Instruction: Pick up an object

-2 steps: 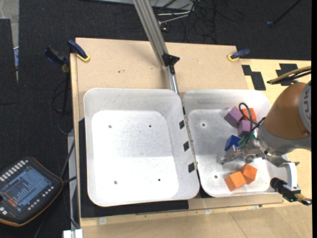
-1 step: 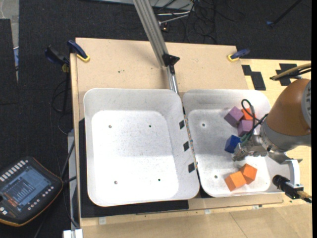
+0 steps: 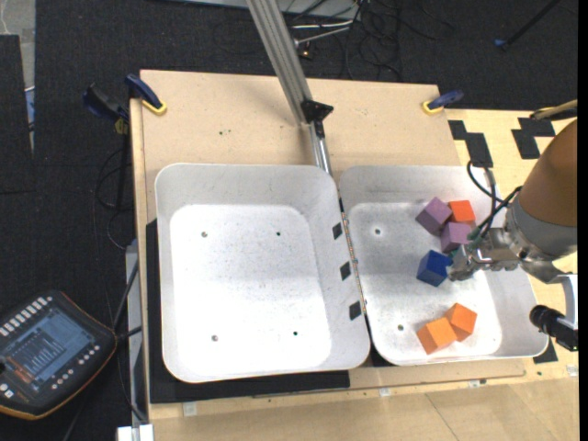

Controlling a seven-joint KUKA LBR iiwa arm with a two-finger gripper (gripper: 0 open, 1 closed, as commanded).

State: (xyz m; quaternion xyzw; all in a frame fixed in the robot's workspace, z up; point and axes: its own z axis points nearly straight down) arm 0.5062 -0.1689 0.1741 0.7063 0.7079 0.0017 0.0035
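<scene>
We see six small blocks in the right bin (image 3: 386, 352), all in its right half. Near the far right corner sit a purple cube (image 3: 434, 215) and an orange cube (image 3: 462, 212), touching. Just in front of them lies a second purple block (image 3: 454, 234), and nearer the bin's middle a blue cube (image 3: 433, 267), tilted. Toward the near edge rest two more orange blocks, a larger one (image 3: 435, 334) and a smaller one (image 3: 464, 320), touching each other.

The handheld pendant (image 3: 46, 352) screen shows lines, seemingly text, too small to read.
</scene>
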